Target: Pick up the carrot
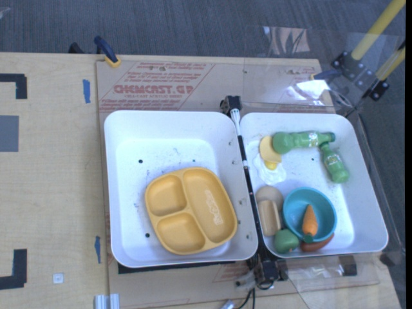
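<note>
From above, two white bins sat side by side on the bench: the left bin (pixel 122 172) held a yellow divided plate (pixel 190 209), and the right bin (pixel 360 192) held a toy fried egg (pixel 270 154), a large green bottle (pixel 301 140) lying on its side, and a smaller green bottle (pixel 335 166) just beside it. The carrot (pixel 309 219) I was after lay inside a blue bowl (pixel 309 214) at the lower right of the frame, with a tan cylinder (pixel 268 212) just left of the bowl. I could not tell whether my gripper was wide or narrow.
</note>
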Controlling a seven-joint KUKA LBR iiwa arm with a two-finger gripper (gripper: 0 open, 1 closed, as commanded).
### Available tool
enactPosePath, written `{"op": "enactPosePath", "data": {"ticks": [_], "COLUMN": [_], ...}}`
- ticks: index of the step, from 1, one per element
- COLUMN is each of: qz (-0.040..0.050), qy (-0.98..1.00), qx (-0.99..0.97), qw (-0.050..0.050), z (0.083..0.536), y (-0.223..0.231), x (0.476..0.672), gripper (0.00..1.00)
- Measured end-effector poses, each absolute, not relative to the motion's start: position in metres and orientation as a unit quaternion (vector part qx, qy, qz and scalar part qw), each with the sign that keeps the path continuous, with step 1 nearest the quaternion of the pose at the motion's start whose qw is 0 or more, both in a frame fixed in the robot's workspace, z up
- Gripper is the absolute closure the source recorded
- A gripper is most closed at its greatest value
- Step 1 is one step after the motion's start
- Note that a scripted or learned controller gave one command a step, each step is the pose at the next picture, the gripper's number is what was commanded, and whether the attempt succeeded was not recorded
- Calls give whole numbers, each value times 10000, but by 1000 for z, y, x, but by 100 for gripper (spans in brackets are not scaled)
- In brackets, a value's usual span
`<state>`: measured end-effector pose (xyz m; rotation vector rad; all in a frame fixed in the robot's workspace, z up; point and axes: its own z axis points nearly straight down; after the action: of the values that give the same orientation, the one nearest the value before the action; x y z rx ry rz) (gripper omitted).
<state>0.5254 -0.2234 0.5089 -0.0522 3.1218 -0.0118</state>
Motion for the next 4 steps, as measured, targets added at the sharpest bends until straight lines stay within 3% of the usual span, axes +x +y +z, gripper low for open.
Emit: {"op": "enactPosePath", "data": {"ticks": [1, 2, 3, 4], "qz": [13, -35, -30, -44], "qy": [9986, 9985, 9985, 9896], "qx": [-520, -530, -531, -1434], "qw": [-13, 93, 86, 85], "z": [325, 343, 342, 497], "y": [-223, -223, -222, -224], "x": [504, 509, 509, 484], "gripper": [0, 100, 0, 0]}}
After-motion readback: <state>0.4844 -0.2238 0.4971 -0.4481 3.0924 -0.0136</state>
